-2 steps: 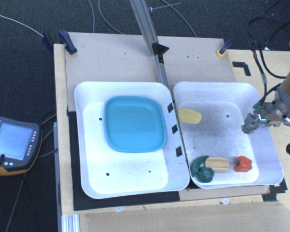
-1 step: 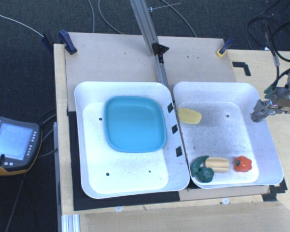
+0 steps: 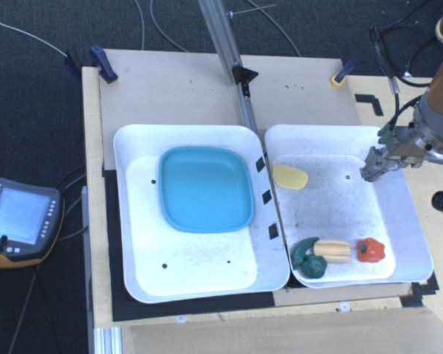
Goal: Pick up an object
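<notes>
My gripper [image 3: 372, 169] hangs over the upper right part of the right bin [image 3: 399, 198], with nothing seen between its fingers. A yellow piece [image 3: 289, 176] lies at that bin's upper left, well left of the gripper. Along the bin's front edge lie a dark green item [image 3: 308, 258], a tan cylinder [image 3: 332, 251] touching it, and a red tomato-like item [image 3: 370, 250]. These three sit well below the gripper.
A square blue plate [image 3: 206, 188] fills the middle of the left bin [image 3: 133, 198]. A metal pole [image 3: 221, 28] slants down to the gap between the bins. A handheld pendant [image 3: 18, 220] lies off the bench at left.
</notes>
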